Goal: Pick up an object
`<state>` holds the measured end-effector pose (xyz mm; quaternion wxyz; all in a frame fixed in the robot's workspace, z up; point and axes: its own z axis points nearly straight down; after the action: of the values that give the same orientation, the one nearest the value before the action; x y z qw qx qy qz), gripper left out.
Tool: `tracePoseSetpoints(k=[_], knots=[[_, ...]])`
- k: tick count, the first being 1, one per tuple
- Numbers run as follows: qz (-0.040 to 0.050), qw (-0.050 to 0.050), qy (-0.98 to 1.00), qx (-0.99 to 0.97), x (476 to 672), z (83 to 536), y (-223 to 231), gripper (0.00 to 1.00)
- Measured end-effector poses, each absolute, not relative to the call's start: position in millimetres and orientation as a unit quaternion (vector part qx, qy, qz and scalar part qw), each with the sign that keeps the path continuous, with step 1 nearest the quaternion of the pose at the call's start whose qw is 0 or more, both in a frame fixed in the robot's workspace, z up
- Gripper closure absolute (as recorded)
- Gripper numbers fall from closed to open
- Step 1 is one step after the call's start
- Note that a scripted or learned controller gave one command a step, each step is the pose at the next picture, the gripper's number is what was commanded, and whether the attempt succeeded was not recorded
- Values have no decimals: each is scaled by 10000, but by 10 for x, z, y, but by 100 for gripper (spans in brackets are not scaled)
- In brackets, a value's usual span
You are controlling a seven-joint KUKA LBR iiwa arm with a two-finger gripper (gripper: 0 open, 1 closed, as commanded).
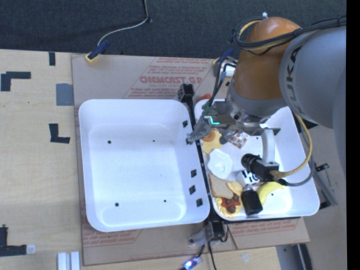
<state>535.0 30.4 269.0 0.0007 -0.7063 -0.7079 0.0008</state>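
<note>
step: closing in for a grasp; judged from the bin, nothing is lifted yet.
hand (203, 129): low in the right bin (289, 151), against its left wall; cannot tell how far open it is, and nothing shows in its hold.
object: pale orange piece (211, 144) just beside the hand; white cup (219, 165) and yellow piece (274, 194) toward the front edge.
next: settle on the orange piece, close, lift straight up.

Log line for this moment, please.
gripper: over right bin, near its left wall | hold: none seen | nearest: white object | also in bin: yellow object | pick: not yet done
</note>
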Motion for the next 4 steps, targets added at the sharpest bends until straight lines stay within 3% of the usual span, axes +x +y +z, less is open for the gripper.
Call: tracePoseSetpoints(k=[1,2,3,4], knots=[[-5,5,-7094,-7048,5540,2825,798,0],[14,9,-7088,-7054,5532,2915,773,100],[38,34,-7085,-7057,4792,2469,1184,100],[-35,-13,-7094,-7048,4840,3429,1473,100]])
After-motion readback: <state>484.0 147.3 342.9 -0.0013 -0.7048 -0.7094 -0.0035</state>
